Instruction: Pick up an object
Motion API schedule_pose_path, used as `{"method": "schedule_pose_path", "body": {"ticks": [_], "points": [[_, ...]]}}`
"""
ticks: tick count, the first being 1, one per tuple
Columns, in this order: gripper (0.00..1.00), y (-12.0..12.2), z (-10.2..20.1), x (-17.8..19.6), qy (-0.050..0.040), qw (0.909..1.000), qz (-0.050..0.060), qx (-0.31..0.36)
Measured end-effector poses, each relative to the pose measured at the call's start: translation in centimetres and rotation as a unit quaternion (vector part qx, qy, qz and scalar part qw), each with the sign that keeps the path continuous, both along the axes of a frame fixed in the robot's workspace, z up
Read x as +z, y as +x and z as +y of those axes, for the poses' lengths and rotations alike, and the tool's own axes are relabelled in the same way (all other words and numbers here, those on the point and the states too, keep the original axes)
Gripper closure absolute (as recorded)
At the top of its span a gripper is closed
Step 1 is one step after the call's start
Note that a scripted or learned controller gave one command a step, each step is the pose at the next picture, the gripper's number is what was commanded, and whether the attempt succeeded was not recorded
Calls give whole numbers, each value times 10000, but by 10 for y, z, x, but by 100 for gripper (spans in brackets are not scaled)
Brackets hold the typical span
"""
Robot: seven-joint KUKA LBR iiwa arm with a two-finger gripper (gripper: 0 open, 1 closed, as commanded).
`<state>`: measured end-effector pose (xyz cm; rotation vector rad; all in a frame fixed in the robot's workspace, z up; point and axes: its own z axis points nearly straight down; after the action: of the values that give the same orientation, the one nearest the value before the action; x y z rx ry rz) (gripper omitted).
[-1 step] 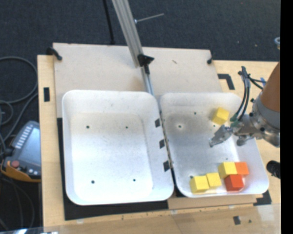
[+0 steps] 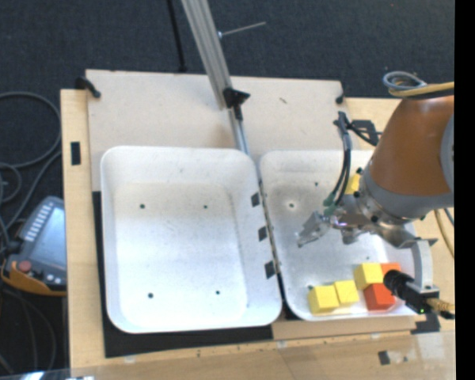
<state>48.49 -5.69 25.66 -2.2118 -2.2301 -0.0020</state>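
My gripper [image 2: 315,229] hangs over the middle of the right bin [image 2: 293,182], its grey fingers pointing down and left. Nothing shows between the fingers. Several blocks lie along the right bin's front edge: a yellow block [image 2: 324,298], a smaller yellow block [image 2: 347,292], another yellow block [image 2: 369,273] and an orange-red block [image 2: 378,294]. They lie below and to the right of the gripper, apart from it. The orange band of the arm [image 2: 412,157] covers the bin's right side.
The left bin [image 2: 182,236] sits beside the right one, with black clips on the shared wall. A slanted metal post [image 2: 210,46] rises behind the bins. Cables and a teach pendant [image 2: 39,240] lie off the bench at left.
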Motion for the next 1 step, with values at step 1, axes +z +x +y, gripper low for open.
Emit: {"method": "schedule_pose_path", "body": {"ticks": [1], "points": [[0, 65, -54, 71, -22, 10000, -11, -57]]}}
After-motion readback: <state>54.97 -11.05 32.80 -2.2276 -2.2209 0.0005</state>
